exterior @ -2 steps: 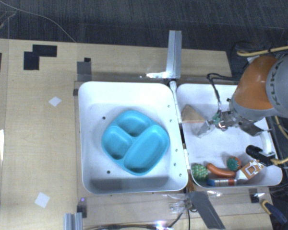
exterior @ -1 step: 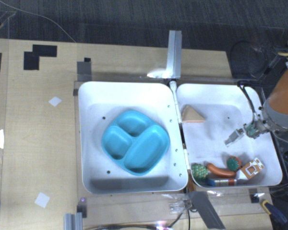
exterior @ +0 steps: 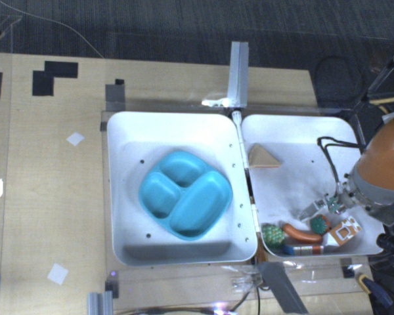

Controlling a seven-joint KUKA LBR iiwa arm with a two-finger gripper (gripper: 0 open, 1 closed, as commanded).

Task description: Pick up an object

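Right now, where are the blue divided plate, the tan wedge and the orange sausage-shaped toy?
blue divided plate (exterior: pixel 186 194): camera view, on the ridge where its compartments meet.
tan wedge (exterior: pixel 263 156): camera view, middle of its top face.
orange sausage-shaped toy (exterior: pixel 301 233): camera view, middle of its length.

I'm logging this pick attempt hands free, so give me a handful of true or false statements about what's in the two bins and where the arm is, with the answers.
1. The blue divided plate lies in the left bin. True.
2. The tan wedge sits in the left bin beside the plate. False: it lies in the right bin, near its upper left part.
3. The orange sausage-shaped toy lies near the right bin's front edge, next to a green bumpy item. True.
4. The gripper hangs over the left bin. False: it is over the right bin, just above the cluster of small items.
5. The blue plate has a single undivided well. False: it shows three compartments.
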